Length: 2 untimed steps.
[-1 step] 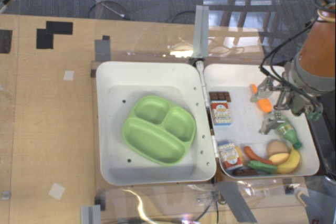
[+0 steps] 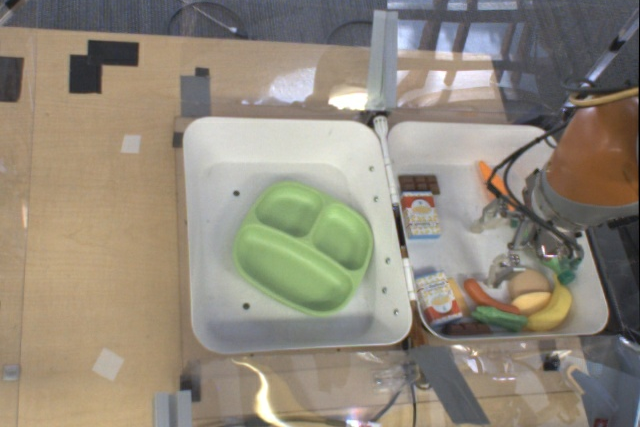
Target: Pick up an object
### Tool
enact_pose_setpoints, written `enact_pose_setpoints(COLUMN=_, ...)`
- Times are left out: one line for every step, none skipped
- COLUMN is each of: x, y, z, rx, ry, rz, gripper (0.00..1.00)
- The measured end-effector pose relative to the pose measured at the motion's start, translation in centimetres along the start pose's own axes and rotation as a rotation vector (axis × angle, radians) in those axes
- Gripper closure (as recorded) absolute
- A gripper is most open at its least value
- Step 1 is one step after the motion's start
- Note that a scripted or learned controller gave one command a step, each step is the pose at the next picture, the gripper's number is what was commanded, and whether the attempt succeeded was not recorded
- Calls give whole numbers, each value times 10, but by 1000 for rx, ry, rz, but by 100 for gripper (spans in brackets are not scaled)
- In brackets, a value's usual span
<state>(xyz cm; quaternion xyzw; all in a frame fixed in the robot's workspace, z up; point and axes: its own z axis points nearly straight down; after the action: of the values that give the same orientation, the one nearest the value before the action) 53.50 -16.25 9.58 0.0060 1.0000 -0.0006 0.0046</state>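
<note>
My gripper [image 2: 501, 241] hangs low over the right side of the right bin [image 2: 455, 140], below the orange wrist band. Its two metal fingers [image 2: 494, 213] stand apart, open, with bare bin floor between them. Just below it lie a beige potato-like piece [image 2: 530, 287], a yellow banana [image 2: 553, 310], a red sausage-like piece [image 2: 480, 295] and a dark green piece [image 2: 496, 317]. An orange carrot [image 2: 486, 173] lies above the gripper. To its left are a brown chocolate box [image 2: 420, 183] and a small carton [image 2: 422, 216]. A second carton [image 2: 437, 293] sits near the bin's front.
The left bin [image 2: 215, 215] holds a green divided plate [image 2: 303, 245]. A grey post [image 2: 382, 65] stands behind the ridge where the two bins meet. The arm's cables [image 2: 515, 165] loop over the right bin's far right. Something green [image 2: 567, 267] lies under the wrist.
</note>
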Motion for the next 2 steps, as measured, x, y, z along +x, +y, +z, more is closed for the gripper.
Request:
enact_pose_setpoints(x=-66, y=-18, z=8, rx=1, ry=-4, rz=-24, gripper=0)
enact_pose_setpoints(x=-71, y=-17, z=-8, rx=4, ry=-20, rz=-30, gripper=100)
